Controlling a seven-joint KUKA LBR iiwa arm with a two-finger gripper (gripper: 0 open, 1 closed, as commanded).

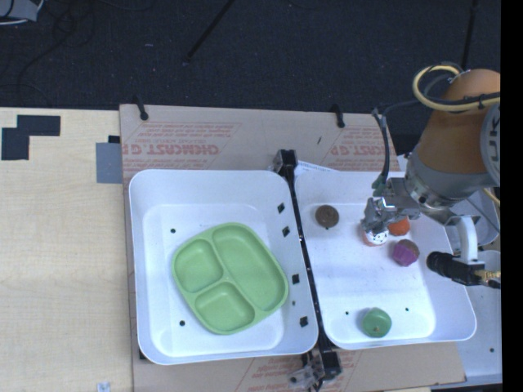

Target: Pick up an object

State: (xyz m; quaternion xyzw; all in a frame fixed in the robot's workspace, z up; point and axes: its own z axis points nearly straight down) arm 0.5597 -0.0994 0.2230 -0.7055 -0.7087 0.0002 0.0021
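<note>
My gripper (pixel 378 221) reaches into the right bin (pixel 343 300) from the right, at its upper right part. Directly below its tip lies a small white object with dark dots (pixel 377 237), touching or nearly touching it. An orange object (pixel 400 227) sits just right of the gripper, partly hidden by it. A purple object (pixel 404 253) lies a little lower right. A brown round object (pixel 327 216) rests to the left of the gripper. A green round object (pixel 377 322) lies near the bin's front edge.
The left bin (pixel 155 211) holds a light green divided plate (pixel 229 278). A black divider (pixel 298 251) runs between the bins. The arm's grey and orange body (pixel 458 145) looms over the right bin's far right corner, with a black part (pixel 454 268) at the right rim.
</note>
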